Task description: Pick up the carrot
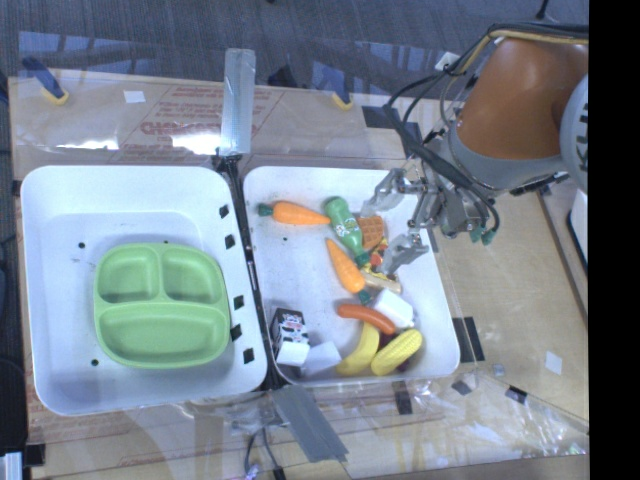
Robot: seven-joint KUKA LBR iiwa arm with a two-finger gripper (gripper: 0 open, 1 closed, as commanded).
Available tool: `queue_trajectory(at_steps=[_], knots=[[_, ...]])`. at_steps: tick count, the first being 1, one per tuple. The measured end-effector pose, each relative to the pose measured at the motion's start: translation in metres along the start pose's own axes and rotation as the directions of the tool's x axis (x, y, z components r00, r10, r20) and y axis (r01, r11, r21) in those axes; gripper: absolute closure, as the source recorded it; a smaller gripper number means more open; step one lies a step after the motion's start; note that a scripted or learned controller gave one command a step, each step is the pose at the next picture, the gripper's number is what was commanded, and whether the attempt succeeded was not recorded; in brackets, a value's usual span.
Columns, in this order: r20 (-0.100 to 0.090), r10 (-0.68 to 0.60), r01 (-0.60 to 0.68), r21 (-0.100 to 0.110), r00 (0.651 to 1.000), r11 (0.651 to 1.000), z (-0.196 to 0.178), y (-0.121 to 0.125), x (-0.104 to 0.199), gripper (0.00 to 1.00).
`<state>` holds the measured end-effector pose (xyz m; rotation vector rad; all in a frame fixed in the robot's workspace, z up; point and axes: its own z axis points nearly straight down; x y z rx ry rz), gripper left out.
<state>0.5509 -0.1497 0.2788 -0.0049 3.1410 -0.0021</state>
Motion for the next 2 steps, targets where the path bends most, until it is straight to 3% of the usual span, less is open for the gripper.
queue_trajectory(at_steps=[1, 2], knots=[[-0.012, -0.084, 0.084, -0.006, 0.996, 0.996, 0.146, -0.026, -0.028, 0.0], [-0.003, 0.059, -0.059, -0.002, 0.998, 0.998, 0.187, -0.018, -0.029, 0.0]])
